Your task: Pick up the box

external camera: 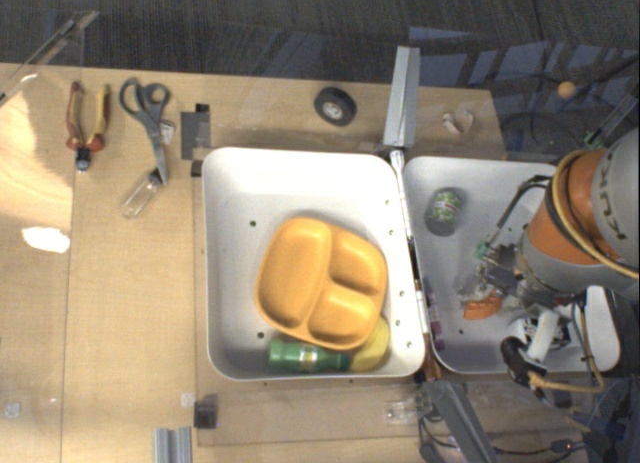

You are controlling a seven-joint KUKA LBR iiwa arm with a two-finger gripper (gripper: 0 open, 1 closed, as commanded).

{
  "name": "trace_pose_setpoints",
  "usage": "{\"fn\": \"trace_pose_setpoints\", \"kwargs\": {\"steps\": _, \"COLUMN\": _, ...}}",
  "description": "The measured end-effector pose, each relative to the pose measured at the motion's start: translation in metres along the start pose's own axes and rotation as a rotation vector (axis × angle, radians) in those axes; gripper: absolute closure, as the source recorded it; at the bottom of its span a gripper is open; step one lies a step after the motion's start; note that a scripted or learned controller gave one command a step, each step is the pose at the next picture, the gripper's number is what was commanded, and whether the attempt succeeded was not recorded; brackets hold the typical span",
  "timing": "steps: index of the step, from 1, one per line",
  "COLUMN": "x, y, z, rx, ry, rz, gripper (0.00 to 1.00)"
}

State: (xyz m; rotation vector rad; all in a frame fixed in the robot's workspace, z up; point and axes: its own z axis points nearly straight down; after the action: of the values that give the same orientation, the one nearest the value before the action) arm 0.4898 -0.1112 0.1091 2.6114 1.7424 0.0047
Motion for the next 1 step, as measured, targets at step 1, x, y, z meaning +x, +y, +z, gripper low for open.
{"fn": "trace_pose_setpoints", "kwargs": {"steps": 1, "x": -0.0254, "y": 0.0125, "z": -0.0753, "rx": -0.002, "ry": 0.000, "rz": -0.094, "gripper": 1.00}}
